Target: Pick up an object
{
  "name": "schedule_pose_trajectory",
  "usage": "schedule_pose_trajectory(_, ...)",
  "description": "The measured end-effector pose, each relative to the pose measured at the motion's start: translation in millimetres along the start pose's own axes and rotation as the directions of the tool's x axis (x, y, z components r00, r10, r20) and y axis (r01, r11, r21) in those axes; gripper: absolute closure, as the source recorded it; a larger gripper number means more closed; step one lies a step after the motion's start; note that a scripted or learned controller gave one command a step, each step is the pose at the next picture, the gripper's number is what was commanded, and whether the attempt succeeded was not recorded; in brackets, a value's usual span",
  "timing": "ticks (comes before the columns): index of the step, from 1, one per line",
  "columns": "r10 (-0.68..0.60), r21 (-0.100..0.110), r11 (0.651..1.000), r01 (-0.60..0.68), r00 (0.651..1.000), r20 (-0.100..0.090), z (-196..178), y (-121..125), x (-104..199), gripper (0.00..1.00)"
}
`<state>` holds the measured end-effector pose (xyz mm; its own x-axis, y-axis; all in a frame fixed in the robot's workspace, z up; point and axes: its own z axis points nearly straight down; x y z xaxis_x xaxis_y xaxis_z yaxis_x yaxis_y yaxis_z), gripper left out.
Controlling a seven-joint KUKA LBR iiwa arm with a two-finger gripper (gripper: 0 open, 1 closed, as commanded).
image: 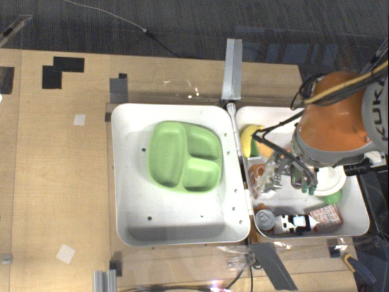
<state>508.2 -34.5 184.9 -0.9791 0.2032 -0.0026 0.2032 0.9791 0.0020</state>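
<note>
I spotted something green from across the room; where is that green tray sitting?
The green tray lies in the left bin, near its middle, across the divider from the gripper over the right bin.
</note>
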Motion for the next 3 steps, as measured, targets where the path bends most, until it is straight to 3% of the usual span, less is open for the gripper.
schedule_pose_trajectory(1, -0.025, 0.001, 1.000, 0.025, 1.000, 0.006, -1, -20, -59, 1.00)
schedule_pose_trajectory(2, -0.066, -0.002, 0.998, 0.066, 0.998, 0.010, -44, 32, -105, 1.00)
schedule_pose_trajectory(3, -0.120, 0.005, 0.993, 0.120, 0.993, 0.009, -53, -70, -148, 1.00)
